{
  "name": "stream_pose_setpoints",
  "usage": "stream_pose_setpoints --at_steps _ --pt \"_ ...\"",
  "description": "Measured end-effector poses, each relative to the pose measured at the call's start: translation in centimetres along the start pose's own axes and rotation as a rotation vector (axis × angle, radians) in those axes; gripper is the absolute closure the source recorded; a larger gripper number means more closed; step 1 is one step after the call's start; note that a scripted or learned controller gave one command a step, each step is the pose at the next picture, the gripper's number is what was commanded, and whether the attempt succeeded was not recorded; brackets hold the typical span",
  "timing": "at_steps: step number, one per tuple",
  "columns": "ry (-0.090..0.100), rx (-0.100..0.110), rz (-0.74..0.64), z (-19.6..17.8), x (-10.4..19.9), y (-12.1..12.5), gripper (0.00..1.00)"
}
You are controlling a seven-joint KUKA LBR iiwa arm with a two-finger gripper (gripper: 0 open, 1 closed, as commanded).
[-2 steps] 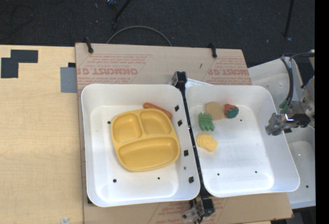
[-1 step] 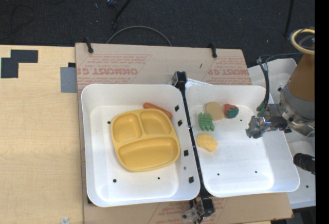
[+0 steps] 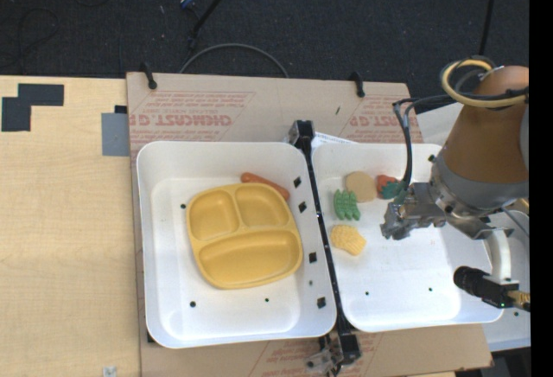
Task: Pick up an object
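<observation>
The left bin (image 3: 164, 194) holds a yellow tray (image 3: 244, 235) and an orange piece (image 3: 263, 182); the right bin (image 3: 406, 306) holds green (image 3: 346, 206), yellow (image 3: 348, 239) and tan toys (image 3: 360, 186). Whether the jaws (image 3: 396, 224) are wide or narrow, I cannot tell.

One fixed camera looks down on my tabletop (image 3: 60, 220) at a slant from above, taking in both white bins (image 3: 164, 185) whole, fairly near, perhaps tilted towards dark floor (image 3: 259, 3) beyond. My arm (image 3: 484, 150) enters from its right.

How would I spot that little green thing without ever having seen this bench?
Look in the right-hand white bin, near the divider between the bins. The green toy sits between a tan piece above and a yellow piece below. It alone is bright green and ridged.
</observation>
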State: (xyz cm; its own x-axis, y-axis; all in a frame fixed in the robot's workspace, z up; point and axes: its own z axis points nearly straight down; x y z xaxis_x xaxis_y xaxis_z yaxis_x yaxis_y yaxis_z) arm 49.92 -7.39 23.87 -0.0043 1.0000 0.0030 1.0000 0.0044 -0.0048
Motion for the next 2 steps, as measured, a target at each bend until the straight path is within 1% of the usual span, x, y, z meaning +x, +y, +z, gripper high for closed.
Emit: stream_pose_setpoints --at_steps 1,2 --pt "-0.002 -0.001 0.000 -0.3 5.8 0.5 1.00" --pt "-0.001 -0.001 -0.001 0.0 11.0 1.3 1.00"
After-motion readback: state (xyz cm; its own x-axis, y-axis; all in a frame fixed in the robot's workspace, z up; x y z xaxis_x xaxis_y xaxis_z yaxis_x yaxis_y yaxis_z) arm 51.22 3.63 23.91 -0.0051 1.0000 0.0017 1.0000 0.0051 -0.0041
